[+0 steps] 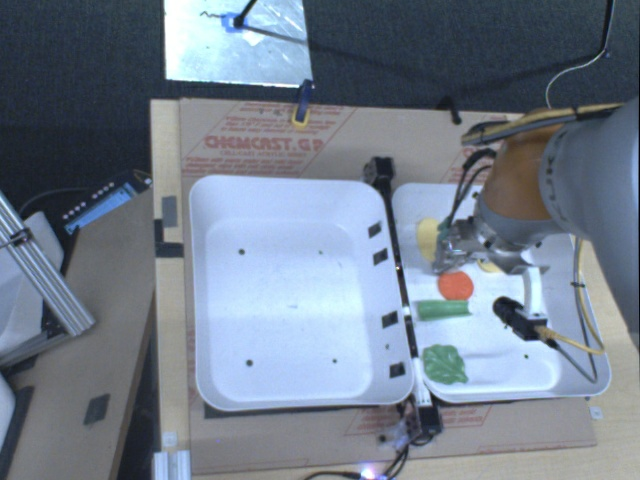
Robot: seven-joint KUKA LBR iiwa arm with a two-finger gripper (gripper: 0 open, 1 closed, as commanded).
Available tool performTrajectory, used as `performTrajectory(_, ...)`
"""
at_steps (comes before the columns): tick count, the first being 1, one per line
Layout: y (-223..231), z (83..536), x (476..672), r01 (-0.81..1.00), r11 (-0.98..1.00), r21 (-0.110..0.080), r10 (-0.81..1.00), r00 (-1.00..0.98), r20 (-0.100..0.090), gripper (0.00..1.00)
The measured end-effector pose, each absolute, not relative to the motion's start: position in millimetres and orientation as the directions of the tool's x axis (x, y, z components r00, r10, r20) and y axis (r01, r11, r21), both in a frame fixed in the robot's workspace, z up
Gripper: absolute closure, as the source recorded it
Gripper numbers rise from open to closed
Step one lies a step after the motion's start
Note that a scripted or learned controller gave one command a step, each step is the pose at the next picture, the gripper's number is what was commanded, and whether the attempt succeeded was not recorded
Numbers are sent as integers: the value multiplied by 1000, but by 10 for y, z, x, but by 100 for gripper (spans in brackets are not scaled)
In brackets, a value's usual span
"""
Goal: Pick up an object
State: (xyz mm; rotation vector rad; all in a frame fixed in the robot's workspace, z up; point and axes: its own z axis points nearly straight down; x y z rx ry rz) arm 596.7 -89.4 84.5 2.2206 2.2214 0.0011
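Two shallow white bins side by side on the bench. Left bin (290, 298), the larger in view, with nothing lying on its floor. Right bin (500, 373) carrying the objects, counted as four at least: one pale yellow piece (428, 234) at the far left of that bin, one round orange-red piece (456, 285) just nearer, one green stick (443, 309) nearer again, one crumpled green lump (444, 364) at the near left corner. Possibly a further yellowish scrap under the wrist, too hidden to call.

Gripper (450, 253) low over the right bin's far-left part, between the yellow piece and the orange-red one, reached in from the right under the grey arm (590, 188) with its orange band. Jaw state impossible to tell from this slant; nothing seen pinched between fingers.

Deciding relation: orange-red piece just on the near side of the gripper, yellow piece just on its far-left side, both close. Green stick lying with long axis left to right, a little farther toward the near edge; green lump well apart, nearest the viewer. One arm only, so no choice of reach. Likely no grasp made yet, judging by all pieces resting on the bin floor.
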Motion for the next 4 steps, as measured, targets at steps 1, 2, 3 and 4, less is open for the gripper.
performTrajectory(1,-1163,2322,4976,1000,-4,11,1000,4,-3,100)
performTrajectory(2,-416,1821,4865,1000,10,-2,1000,-10,4,100)
performTrajectory(3,68,1846,5429,1000,10,6,1000,-10,1,100)
performTrajectory(4,476,1840,4977,1000,8,-2,1000,-8,2,100)
